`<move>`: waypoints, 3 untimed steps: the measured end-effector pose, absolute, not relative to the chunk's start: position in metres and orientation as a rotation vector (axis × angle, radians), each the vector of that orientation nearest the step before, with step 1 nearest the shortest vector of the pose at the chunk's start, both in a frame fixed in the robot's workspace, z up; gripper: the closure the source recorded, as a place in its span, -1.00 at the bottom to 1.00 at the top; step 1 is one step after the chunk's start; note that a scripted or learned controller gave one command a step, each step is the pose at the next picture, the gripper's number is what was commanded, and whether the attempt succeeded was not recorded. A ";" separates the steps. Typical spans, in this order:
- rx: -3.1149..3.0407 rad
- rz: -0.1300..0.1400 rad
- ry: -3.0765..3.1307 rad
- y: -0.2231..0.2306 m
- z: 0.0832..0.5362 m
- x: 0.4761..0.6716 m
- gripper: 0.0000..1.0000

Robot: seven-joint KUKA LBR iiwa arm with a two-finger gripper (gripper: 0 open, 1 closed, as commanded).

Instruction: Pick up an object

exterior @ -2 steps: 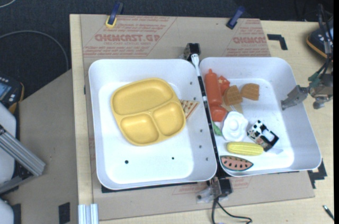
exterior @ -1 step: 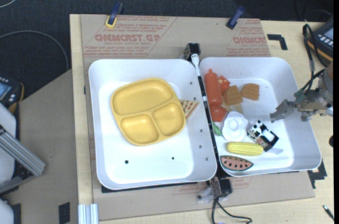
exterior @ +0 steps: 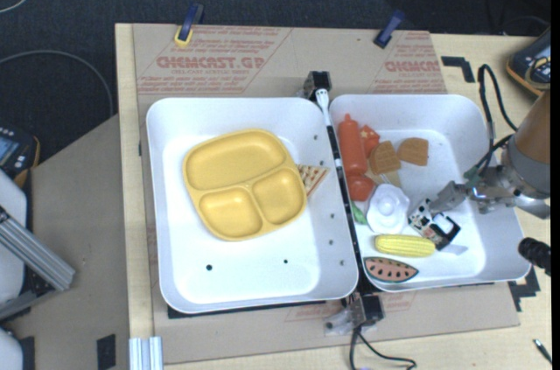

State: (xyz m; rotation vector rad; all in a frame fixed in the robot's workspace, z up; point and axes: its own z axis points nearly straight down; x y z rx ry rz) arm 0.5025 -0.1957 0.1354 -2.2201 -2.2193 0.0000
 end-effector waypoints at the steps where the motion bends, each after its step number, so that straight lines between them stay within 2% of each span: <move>1: -2.224 -0.016 -2.229 -0.196 0.106 0.508 -1.00; 2: -2.234 -0.024 -2.237 -0.196 0.118 0.511 1.00; 3: -2.223 -0.002 -2.227 -0.193 0.161 0.511 1.00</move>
